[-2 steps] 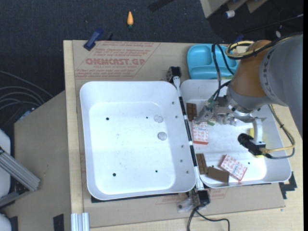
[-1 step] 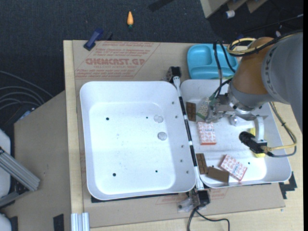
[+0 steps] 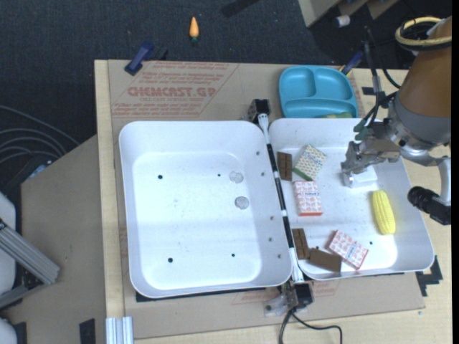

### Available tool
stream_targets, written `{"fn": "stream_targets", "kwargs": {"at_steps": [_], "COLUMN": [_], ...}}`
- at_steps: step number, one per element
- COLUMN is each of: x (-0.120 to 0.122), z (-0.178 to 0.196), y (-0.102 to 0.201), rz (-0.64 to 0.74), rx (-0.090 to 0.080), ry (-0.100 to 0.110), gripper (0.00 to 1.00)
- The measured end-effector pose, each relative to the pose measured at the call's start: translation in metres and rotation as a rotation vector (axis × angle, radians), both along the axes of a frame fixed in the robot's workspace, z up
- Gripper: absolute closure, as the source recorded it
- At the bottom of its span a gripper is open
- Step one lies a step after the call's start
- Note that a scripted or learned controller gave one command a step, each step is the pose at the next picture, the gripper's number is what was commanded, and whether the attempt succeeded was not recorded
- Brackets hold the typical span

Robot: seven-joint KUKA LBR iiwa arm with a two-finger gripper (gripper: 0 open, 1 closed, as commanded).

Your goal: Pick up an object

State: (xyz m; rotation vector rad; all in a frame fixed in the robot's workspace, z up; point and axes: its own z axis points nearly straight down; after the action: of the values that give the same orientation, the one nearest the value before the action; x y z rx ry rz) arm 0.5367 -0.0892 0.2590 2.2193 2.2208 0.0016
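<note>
1. Two white bins: the left bin (image 3: 143, 192) speckled with dark dots, the right bin (image 3: 409, 256) white as well.
2. Yellow corn cob (image 3: 384, 212).
3. Three small boxes: green-checked box (image 3: 310, 162), pink-patterned box (image 3: 308, 198), red-and-white patterned box (image 3: 348, 249).
4. Brown bars: upper bar (image 3: 285, 166), lower bar (image 3: 314, 258).
5. Light blue tray (image 3: 315, 92) behind.
6. Tan board (image 3: 179, 92), red lettering.
7. Orange carrot toy (image 3: 193, 27) on dark floor.

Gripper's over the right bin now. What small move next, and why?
Probably shift the gripper toward the corn cob before descending. It hangs above bare bin floor, with nothing seen between its fingers, and the corn lies apart from the small boxes, so it looks easiest to take.
</note>
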Motion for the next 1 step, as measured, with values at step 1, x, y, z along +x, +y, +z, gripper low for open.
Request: {"fn": "stream_targets", "kwargs": {"at_steps": [1], "x": [-0.0006], "z": [-0.001], "y": [0.0002], "rz": [0.0], "rx": [0.0], "ry": [0.002], "gripper": [0.0]}}
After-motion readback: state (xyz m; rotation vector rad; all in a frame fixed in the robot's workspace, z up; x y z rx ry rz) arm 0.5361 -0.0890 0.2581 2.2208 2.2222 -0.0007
